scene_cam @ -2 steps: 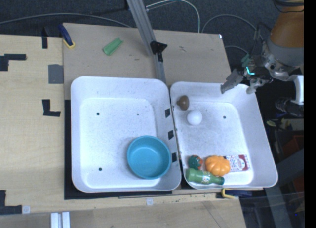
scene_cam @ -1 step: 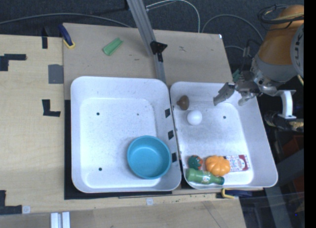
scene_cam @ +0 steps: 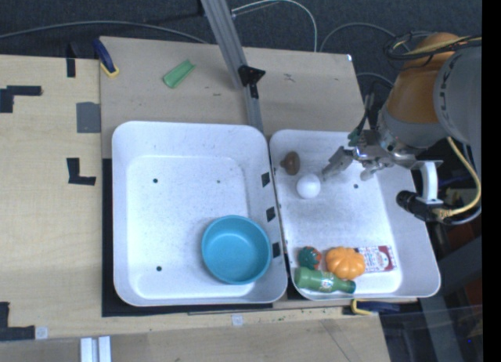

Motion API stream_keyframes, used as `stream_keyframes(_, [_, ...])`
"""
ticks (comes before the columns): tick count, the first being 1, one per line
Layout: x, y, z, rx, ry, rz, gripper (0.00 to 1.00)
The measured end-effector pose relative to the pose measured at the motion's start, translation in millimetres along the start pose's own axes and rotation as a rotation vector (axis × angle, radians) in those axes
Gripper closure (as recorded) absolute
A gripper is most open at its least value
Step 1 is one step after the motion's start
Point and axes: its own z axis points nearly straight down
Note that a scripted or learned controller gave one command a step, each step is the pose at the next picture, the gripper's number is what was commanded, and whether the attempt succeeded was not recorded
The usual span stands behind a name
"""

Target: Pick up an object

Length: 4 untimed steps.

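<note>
Camera view, white ball (scene_cam: 308, 188) just left of pincer (scene_cam: 338, 163), seemingly apart

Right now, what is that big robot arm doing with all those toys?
The robot arm's gripper hangs over the right bin, near a white ball and a small brown thing. It holds nothing yet. At the near end of that bin lie an orange toy, a green toy and a red and white packet. A blue bowl sits in the left bin. I think it is about to try grabbing something, maybe the ball.
</note>
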Motion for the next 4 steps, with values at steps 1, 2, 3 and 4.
stream_keyframes(1, [-2,-5,64,0.000,-0.001,0.000,0.00])
stream_keyframes(2, [-1,-3,50,-0.005,0.000,-0.001,1.00])
stream_keyframes(3, [-6,-12,-3,-0.011,-0.002,0.001,1.00])
stream_keyframes(4, [-2,-9,-66,-0.014,-0.003,-0.001,1.00])
